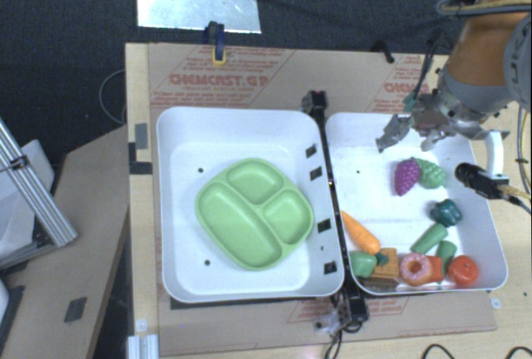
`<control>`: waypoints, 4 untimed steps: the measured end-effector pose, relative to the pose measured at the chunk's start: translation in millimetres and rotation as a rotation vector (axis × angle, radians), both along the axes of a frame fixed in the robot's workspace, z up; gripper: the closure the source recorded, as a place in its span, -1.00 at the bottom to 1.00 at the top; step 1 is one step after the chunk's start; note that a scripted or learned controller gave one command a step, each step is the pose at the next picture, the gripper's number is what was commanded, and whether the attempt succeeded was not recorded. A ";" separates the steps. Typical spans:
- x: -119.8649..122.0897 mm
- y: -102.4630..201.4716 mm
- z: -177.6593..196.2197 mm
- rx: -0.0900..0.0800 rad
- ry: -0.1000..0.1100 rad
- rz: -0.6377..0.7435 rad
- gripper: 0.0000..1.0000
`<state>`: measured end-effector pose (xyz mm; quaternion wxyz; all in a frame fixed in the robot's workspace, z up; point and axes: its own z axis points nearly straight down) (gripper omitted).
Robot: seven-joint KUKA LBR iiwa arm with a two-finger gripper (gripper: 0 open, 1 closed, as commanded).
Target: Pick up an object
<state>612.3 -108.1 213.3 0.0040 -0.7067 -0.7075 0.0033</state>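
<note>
While the pincer (409, 133) hangs released, the purple grapes (406, 175) lie just below it

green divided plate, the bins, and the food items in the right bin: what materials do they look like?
Green divided plate: likely moulded plastic, matte to satin, uniform pale green with soft rounded compartment edges.
Left bin and right bin: probably thin formed plastic, white, smooth, with rounded rims.
Purple grapes, carrot, donut, tomato: look like plastic toy food, with saturated flat colours and a slight sheen; rubber can't be ruled out.
</note>
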 end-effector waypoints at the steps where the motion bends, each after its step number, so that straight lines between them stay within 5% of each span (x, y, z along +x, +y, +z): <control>1: 2.6 0.1 6.6 -0.001 -0.012 0.002 -1.00; 3: -3.7 2.8 -113.1 0.000 -0.006 0.000 -1.00; 4: -3.3 3.3 -129.3 -0.001 -0.010 0.000 -1.00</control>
